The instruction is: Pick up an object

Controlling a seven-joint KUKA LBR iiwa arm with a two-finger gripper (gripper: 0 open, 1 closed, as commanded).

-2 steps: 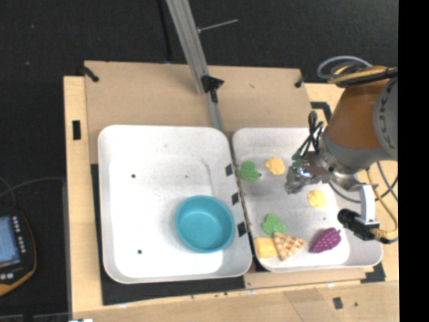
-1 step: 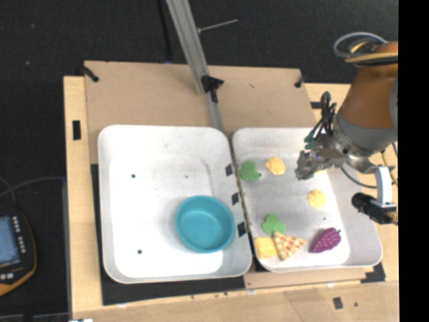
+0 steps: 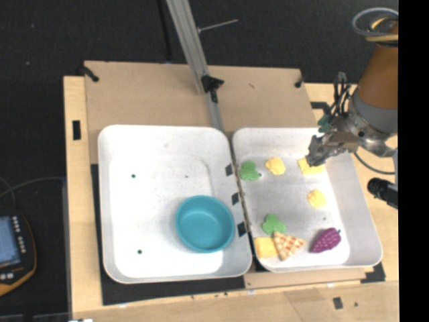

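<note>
The arm (image 3: 375,86) comes in from three o'clock, and its pincer (image 3: 318,154) hangs low over the upper right part of the right bin (image 3: 365,227). Whether the pincer is wide or narrow I cannot tell; the dark fingers merge into one shape from this angle. Just under its tip, at about one o'clock in that bin, lies a yellow block (image 3: 312,168), partly covered by the pincer. Nothing can be seen between the fingers.

The other things in the right bin lie apart from the pincer. A yellow lump (image 3: 275,166) sits near twelve o'clock, and a green leaf (image 3: 250,172) lies at ten o'clock, close to the bin's left wall. A second yellow lump (image 3: 316,197) rests at about three o'clock. Toward six o'clock a green sprig (image 3: 273,224) lies just above a pizza slice (image 3: 289,245), with a yellow cube (image 3: 265,247) touching the slice on its left. A bunch of purple grapes (image 3: 325,239) lies at five o'clock, near the slice but apart from it.

The left bin (image 3: 120,180) holds a blue bowl (image 3: 204,223), upright, at about five o'clock near the wall shared with the right bin. Both bins sit side by side on the surface (image 3: 147,92).
</note>
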